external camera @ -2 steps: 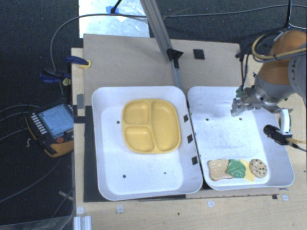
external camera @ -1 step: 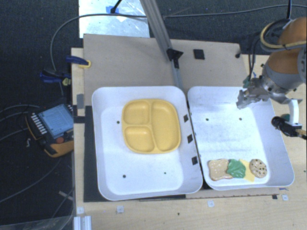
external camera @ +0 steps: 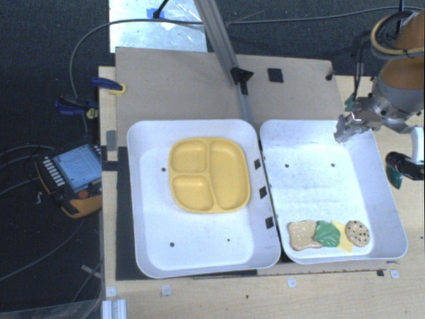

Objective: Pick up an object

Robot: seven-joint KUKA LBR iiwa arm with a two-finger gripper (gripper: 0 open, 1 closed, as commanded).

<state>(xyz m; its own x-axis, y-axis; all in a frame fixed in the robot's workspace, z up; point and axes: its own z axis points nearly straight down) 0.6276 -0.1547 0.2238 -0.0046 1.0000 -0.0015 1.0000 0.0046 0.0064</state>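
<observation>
Along the near edge of the right bin (external camera: 372, 178) lies a row of toy food: a slice of toast (external camera: 303, 234), a green leaf (external camera: 327, 233), a yellow cheese piece (external camera: 344, 243) and a chocolate-chip cookie (external camera: 358, 232). My gripper (external camera: 345, 129) hangs over the far right corner of that bin, well away from the food, with nothing visible between its fingers. The arm's grey wrist and orange band (external camera: 398, 72) rise behind it at the right edge.
A yellow three-compartment plate (external camera: 209, 175) lies in the left bin (external camera: 153, 244). A slanted metal pole (external camera: 219, 32) with a black clamp stands behind the bins. Cables and a handheld pendant (external camera: 73, 178) lie off the bench at left.
</observation>
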